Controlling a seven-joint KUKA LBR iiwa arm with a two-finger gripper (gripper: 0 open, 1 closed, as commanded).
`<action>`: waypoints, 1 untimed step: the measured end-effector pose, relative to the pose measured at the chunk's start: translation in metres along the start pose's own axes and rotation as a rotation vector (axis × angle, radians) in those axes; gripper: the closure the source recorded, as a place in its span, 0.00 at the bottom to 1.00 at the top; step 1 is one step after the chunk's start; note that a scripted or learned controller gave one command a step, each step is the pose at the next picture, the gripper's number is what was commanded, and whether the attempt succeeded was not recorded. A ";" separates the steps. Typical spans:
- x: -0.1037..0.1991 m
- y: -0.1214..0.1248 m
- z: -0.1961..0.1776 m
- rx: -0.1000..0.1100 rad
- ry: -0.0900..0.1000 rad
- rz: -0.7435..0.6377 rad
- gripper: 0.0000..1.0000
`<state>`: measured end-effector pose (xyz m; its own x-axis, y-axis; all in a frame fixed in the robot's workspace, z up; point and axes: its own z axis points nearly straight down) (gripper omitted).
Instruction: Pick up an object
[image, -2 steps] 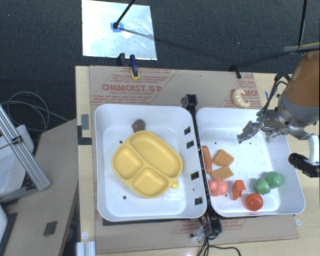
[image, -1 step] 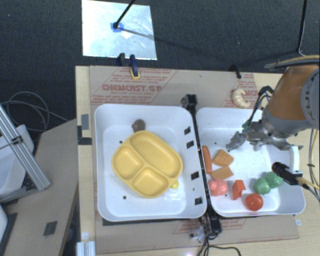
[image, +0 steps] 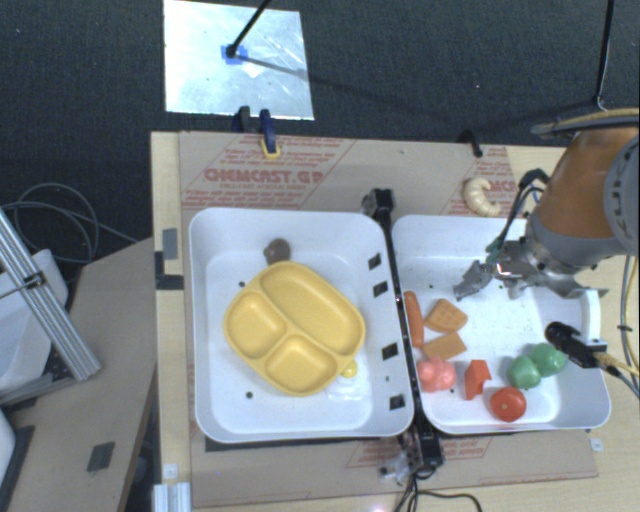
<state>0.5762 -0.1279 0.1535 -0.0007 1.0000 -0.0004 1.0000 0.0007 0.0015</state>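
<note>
**Approach step: hand poised over the toy food, nothing gripped yet**

Taking the divider (image: 393, 300) between the two bins as the landmark: to its left sits the left bin (image: 215, 400), carrying a yellow compartment plate (image: 292, 327), tilted askew, with a small brown object (image: 277, 250) just beyond the plate's far edge.

Right of the divider, the right bin (image: 590, 400) holds the candidates for picking. Just beside the divider lies an orange carrot stick (image: 414, 317); next come two orange crackers (image: 446, 331), a pink piece (image: 436, 375) and a red block (image: 476, 378); further right, a red tomato (image: 508, 403) and a green piece (image: 535, 365).

Furthest from the divider, the hand (image: 488, 275) hangs above the bin's far half, fingers spread apart and gripping nothing. I judge this the approach: the next move calls for choosing one item, centring over it and descending. The crackers are nearest; the crowding may hamper a clean grasp.

The tabletop (image: 165, 330) is pale wood under brown cardboard (image: 330, 170); beyond the divider's far end lies dark carpet (image: 80, 100) with a shiny sheet (image: 240, 60).
</note>
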 end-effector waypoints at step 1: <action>-0.003 -0.005 0.069 -0.003 0.004 0.001 0.00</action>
<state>0.5717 -0.1311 0.0847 0.0007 1.0000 0.0034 1.0000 -0.0007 0.0040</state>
